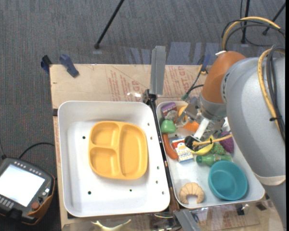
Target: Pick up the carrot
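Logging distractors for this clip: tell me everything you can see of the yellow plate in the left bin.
The yellow plate is a rounded rectangle of what looks like smooth plastic, with a raised rim and three compartments: two smaller ones stacked on its left side and one long one on its right. It lies flat, open side up, slightly askew, near the middle of the left bin. Nothing lies in it, and it touches only the bin's floor, away from the walls.
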`<state>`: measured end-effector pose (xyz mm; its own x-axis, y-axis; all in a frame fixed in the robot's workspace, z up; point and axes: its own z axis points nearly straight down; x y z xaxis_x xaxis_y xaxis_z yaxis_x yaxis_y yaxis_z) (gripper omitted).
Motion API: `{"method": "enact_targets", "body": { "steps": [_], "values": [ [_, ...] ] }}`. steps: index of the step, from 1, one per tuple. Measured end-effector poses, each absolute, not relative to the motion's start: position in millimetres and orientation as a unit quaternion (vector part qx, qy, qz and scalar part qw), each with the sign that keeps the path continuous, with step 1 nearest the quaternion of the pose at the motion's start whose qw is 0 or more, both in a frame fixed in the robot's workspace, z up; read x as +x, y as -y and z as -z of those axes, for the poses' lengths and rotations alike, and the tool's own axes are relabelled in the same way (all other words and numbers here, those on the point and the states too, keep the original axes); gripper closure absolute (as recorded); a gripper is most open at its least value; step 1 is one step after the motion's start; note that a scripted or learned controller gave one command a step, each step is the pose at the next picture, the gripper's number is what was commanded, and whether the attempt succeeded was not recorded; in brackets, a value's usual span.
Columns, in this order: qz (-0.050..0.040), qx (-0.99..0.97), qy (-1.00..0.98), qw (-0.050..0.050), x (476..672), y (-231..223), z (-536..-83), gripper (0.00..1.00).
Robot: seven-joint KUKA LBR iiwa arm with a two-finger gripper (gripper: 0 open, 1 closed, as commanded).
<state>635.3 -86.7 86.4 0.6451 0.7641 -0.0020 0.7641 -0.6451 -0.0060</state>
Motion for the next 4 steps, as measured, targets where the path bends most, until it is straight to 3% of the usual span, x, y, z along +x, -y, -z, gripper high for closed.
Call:
{"method": "enact_targets", "body": {
  "steps": [1, 2, 3, 4],
  "values": [
    [-0.0026, -0.916, 0.402, 0.001, 613.2, 85, -87, 0.0],
    [-0.0006, -0.914, 0.406, 0.003, 553.5, 87, -87, 0.0],
    [-0.0025, -0.915, 0.403, 0.005, 552.3, 89, -96, 1.0],
    [0.002, -0.922, 0.388, 0.002, 540.4, 8, -190, 1.0]
  ]
}}
